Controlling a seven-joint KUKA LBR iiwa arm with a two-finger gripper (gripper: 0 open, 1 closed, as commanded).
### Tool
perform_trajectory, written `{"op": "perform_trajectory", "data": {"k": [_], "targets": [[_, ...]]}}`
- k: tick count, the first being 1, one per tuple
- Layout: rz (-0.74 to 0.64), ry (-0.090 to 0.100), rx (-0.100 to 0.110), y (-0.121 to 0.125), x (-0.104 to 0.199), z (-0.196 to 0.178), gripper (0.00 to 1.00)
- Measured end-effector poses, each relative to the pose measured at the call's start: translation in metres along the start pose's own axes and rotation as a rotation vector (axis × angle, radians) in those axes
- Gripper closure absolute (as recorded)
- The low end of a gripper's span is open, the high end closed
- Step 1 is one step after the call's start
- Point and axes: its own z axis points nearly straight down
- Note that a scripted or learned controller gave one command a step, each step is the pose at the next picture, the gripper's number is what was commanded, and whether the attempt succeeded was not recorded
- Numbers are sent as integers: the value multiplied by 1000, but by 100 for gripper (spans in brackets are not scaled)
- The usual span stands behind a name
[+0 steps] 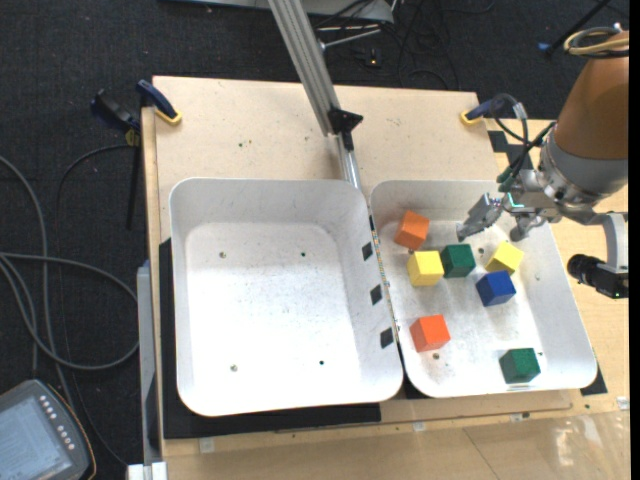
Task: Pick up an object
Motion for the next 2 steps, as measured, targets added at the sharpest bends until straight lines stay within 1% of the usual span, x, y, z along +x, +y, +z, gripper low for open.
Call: {"op": "perform_trajectory", "data": {"k": [1, 2], "targets": [[2, -1, -3, 0, 0, -2, 0], [0, -1, 1, 6, 7, 48, 0]]}}
